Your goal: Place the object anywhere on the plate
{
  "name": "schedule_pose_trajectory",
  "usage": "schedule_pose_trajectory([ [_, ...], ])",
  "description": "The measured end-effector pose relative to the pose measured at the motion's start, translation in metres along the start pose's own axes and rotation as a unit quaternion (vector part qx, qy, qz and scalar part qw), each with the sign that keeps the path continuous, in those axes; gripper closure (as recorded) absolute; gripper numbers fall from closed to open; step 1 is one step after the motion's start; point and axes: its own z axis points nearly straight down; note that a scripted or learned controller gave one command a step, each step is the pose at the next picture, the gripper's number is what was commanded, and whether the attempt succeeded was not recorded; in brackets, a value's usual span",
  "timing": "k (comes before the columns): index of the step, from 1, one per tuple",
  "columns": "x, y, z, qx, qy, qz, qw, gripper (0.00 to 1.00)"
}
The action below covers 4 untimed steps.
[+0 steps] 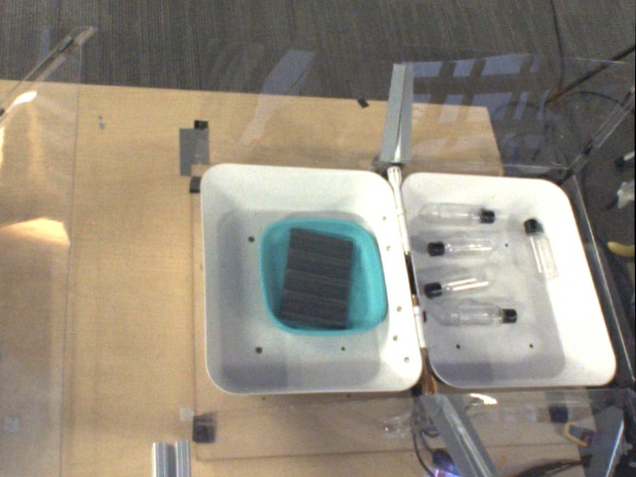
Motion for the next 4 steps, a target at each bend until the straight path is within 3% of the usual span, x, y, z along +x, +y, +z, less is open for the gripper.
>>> schedule_pose_trajectory([
  [2, -0.0051, 0.0087, 0.0001, 0.000, 0.000, 0.115, 0.9934, 0.00],
  [4, -0.0115, 0.0088, 0.0002, 0.000, 0.000, 0.242, 0.9704, 0.00],
])
